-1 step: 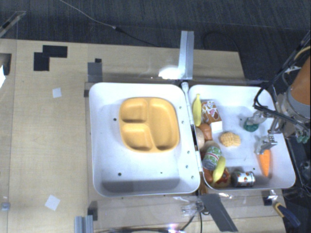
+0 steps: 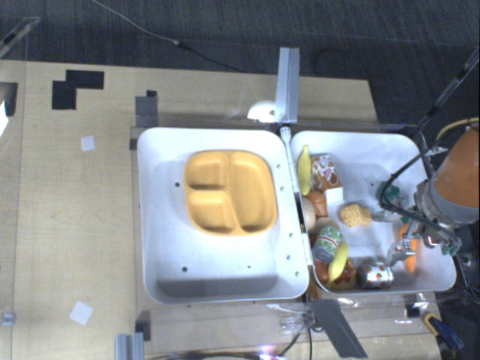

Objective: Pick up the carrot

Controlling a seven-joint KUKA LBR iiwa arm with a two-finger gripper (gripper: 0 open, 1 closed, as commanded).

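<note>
We see the hand [image 2: 409, 247] over the slim orange carrot [image 2: 407, 252] near the smooth right bin's [image 2: 375, 145] right wall; grip unclear.

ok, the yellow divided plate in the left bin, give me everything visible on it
The plate is a rounded-square tray in matte yellow, plastic by the look of it, with raised ridges splitting it into three compartments: two smaller ones stacked on its left side and one larger on its right. All three look bare. It lies flat and upright on the floor of the left bin, roughly centred and slightly toward the far wall, turned a little off the bin's edges. It touches the bin floor and stands apart from the walls.
</note>
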